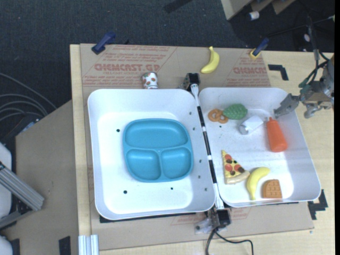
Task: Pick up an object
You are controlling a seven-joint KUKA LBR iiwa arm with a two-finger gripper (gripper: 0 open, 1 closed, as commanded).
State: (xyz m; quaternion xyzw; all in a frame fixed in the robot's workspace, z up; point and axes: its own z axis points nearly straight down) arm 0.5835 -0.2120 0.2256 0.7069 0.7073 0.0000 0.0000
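The fingers [296, 109] appear spread apart with nothing between them, poised over the right bin's [304, 142] far right rim, just up and right of an orange bottle [275, 135]. Behind them the wrist runs out past the frame's right side, consistent with an arm reaching in for a grab.

The bottle lies nearest, lengthwise and apart from its neighbours, which makes it the likeliest target; no object has been picked yet. A white piece [251, 125] sits just left of it, then a green item [235, 111] touching a pretzel [216, 116]. Along the near edge, a pizza slice [232, 168], a banana [256, 179] and a waffle [271, 188] crowd together, a harder pick.

The left bin [101, 142] holds 1 blue tray [158, 149] with 3 compartments. A 2nd banana [211, 61] and a small cup [150, 79] lie on the surface [85, 116] beyond the bins.
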